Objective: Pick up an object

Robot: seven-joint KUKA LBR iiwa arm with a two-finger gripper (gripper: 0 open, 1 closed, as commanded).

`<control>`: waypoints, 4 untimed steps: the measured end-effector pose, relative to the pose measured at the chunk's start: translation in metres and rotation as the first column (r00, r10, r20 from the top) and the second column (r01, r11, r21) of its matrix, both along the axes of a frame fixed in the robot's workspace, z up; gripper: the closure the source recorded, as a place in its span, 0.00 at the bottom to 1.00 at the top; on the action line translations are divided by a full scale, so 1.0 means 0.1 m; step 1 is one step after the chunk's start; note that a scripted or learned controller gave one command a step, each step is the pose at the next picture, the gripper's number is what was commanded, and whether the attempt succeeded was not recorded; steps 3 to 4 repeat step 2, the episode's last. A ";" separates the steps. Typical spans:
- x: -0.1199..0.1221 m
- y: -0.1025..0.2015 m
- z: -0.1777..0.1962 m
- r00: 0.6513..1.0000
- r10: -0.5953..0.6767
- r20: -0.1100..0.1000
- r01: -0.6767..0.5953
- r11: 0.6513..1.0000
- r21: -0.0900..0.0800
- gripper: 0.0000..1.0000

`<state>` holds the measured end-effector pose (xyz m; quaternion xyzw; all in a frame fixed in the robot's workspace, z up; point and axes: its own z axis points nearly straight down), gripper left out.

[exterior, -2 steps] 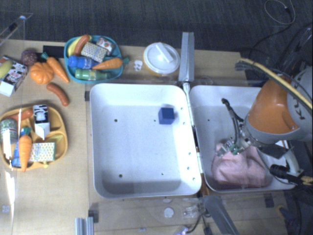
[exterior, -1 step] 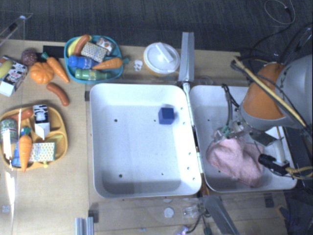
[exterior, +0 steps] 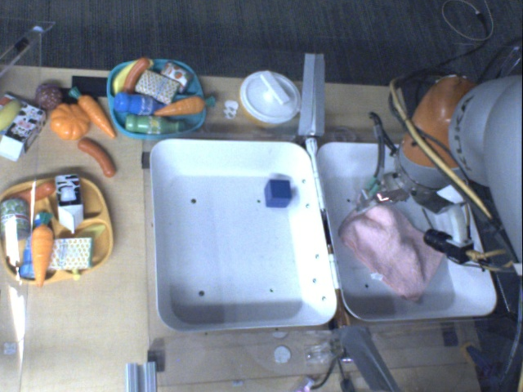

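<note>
The grey arm (exterior: 482,129) with its orange band fills the upper right, bending down over the right bin (exterior: 359,300). The left bin (exterior: 204,300) sits beside it, the 2 rims touching along the middle. In the right bin lies a crumpled pink cloth (exterior: 392,247), spread from the bin's centre toward its near edge. The gripper (exterior: 382,193) hangs at the cloth's upper left corner, right at or touching the fabric's top edge; whether it is apart, together or clamped on the cloth cannot be told from here. A small blue cube (exterior: 279,192) rests alone in the left bin, near its far right corner, well apart from the gripper and on the other side of the divider. On the bench beyond the bins stand a white lidded bowl (exterior: 270,98), a blue basket of toy food (exterior: 155,100), and at far left a yellow tray of toy food (exterior: 96,231), with a toy pumpkin (exterior: 67,122) and toy carrot (exterior: 98,114) lying loose.
</note>
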<state>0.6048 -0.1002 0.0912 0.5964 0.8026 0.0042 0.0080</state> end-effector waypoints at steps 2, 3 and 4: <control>-0.23 0.06 0.72 0.987 -0.162 -0.015 0.162 0.987 0.003 1.00; -0.23 0.06 0.72 0.987 -0.162 -0.015 0.162 0.987 0.003 1.00; -0.23 0.06 0.72 0.987 -0.162 -0.015 0.162 0.987 0.003 1.00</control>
